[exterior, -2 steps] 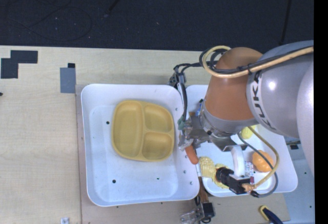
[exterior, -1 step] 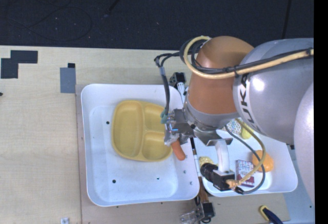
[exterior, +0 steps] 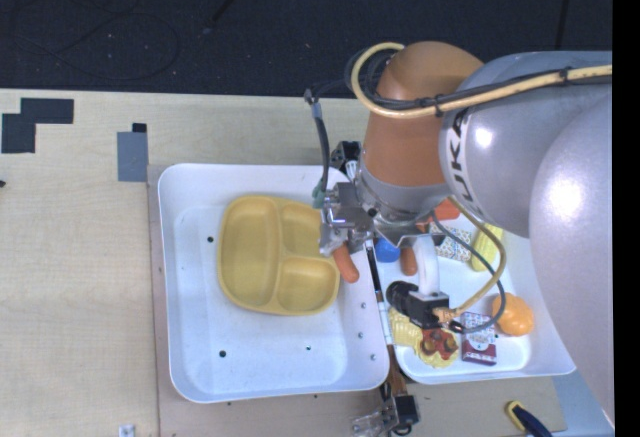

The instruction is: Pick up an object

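**Spotter:** Which piece are you going for, and where does it lie?

**Me:** I take the tray [exterior: 265, 255] in the left bin [exterior: 170, 275] as my mark. Just off the tray's right rim lies a small orange stick [exterior: 347, 268]; I judge it the likeliest pick. Its long axis slants from upper left to lower right. The gripper [exterior: 338, 230] hangs just right of the tray too, with the stick directly under it on the near side.

**Spotter:** Is it open or closed?

**Me:** I can't tell. The arm [exterior: 560, 155] looms over it, and the metal there blurs together. Whether the stick's top end is already inside the grip or merely beside it, I can't make out either.

**Spotter:** And farther right?

**Me:** The right bin [exterior: 545, 360], well right of the tray, holds a jumble: an orange ball [exterior: 515, 315] and yellow and red bits that I can't name. The arm covers much of that bin.
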Available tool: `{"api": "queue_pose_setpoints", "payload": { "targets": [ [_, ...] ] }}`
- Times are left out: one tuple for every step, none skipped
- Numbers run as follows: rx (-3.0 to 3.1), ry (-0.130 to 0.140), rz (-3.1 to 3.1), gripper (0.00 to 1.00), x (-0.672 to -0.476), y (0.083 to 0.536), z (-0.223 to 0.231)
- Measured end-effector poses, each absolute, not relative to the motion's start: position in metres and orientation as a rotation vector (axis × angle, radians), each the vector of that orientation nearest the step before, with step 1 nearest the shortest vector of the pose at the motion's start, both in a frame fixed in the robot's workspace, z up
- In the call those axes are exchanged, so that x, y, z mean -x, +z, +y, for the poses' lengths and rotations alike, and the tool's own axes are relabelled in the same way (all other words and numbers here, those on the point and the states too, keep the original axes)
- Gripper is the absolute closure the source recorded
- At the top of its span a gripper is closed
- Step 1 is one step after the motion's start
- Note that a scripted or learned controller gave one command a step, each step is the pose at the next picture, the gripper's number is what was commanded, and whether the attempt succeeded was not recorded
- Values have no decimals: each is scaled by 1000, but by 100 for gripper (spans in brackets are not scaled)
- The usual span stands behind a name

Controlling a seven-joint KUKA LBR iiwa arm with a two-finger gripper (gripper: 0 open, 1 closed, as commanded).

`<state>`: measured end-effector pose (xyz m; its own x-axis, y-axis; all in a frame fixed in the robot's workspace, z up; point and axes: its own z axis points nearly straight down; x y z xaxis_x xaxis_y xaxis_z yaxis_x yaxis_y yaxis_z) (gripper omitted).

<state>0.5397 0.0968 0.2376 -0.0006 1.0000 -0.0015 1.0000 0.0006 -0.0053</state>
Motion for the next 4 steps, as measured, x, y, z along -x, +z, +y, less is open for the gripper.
{"api": "queue_pose_setpoints", "payload": {
  "targets": [
    [2219,8,-2218,100,-571,200,23],
    [2217,9,-2218,100,-519,186,72],
    [2220,7,-2216,100,-475,208,11],
    [2218,6,-2219,100,-514,214,52]
  ]
}}
